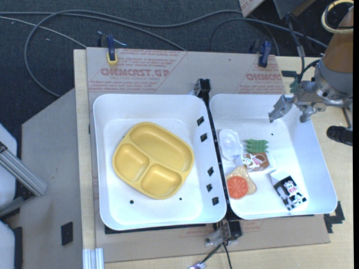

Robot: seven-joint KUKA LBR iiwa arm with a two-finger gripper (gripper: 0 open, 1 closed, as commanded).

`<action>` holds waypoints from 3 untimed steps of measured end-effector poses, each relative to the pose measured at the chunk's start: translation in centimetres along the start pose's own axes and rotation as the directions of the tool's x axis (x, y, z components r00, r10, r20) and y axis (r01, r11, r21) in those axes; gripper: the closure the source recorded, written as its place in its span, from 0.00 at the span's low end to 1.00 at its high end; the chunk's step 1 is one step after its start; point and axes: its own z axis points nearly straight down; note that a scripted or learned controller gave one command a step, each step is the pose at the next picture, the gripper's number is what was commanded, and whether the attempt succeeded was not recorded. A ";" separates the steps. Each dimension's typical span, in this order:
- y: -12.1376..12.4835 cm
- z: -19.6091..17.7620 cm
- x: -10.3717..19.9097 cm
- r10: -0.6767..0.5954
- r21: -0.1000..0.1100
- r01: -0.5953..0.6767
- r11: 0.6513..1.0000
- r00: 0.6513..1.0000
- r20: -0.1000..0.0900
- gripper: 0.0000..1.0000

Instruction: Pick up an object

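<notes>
- The hand (293, 110) hangs wide and empty over the right bin's (322, 161) far corner, clear of everything.
- Toys (258, 160) cluster near the divider, so reaching them means crossing leftward.

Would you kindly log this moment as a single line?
end effector: open, above right bin, holding nothing | yellow tray: left bin | red toy: right bin

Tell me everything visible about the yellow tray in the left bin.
The yellow tray looks like smooth plastic with rounded corners and three compartments: one long one and two smaller ones. It lies flat, right side up and turned at an angle, near the middle of the left bin, touching only the bin floor.
</notes>
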 end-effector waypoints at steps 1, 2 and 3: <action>0.3 -0.7 0.0 -0.003 -0.013 0.003 1.000 1.000 0.003 0.00; -0.4 4.1 -0.6 -0.002 -0.007 0.002 1.000 1.000 0.001 0.00; -1.1 9.5 -1.3 -0.002 -0.008 0.002 1.000 1.000 0.001 0.00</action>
